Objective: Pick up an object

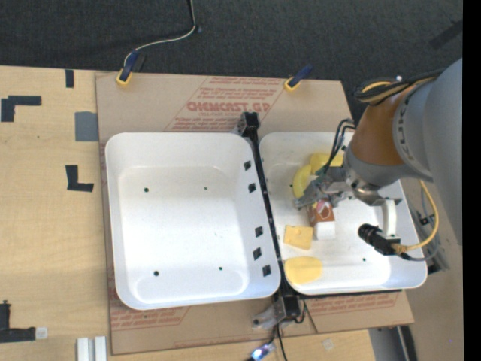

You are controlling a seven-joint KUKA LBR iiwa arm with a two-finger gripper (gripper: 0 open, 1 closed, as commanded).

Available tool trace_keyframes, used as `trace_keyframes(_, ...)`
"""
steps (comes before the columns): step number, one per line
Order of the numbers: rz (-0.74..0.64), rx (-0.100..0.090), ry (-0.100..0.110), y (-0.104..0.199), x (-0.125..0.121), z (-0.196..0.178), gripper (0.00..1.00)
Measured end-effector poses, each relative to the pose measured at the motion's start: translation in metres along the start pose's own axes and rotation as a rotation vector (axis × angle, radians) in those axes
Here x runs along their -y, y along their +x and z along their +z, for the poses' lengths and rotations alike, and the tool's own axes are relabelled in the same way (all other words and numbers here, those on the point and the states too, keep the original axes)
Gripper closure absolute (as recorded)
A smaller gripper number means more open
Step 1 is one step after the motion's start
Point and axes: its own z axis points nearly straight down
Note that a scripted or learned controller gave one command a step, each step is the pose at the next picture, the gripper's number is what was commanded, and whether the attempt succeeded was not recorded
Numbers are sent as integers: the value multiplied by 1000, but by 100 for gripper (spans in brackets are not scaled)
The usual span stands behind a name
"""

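Camera view: the pincer [322, 201] reaches down over a brown block [324, 213] in the right bin [409, 277]; grip state unclear. Next: clench, lift.

Two bins side by side on counter [45, 224]: left bin [120, 201], right bin [376, 277] holding several small items [301, 237] near its left half, arm's hand [322, 195] over them from right.
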Motion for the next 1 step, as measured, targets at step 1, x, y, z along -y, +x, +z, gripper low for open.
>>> trace_keyframes(1, -8, -5, -2, 66, -74, -91, 100)
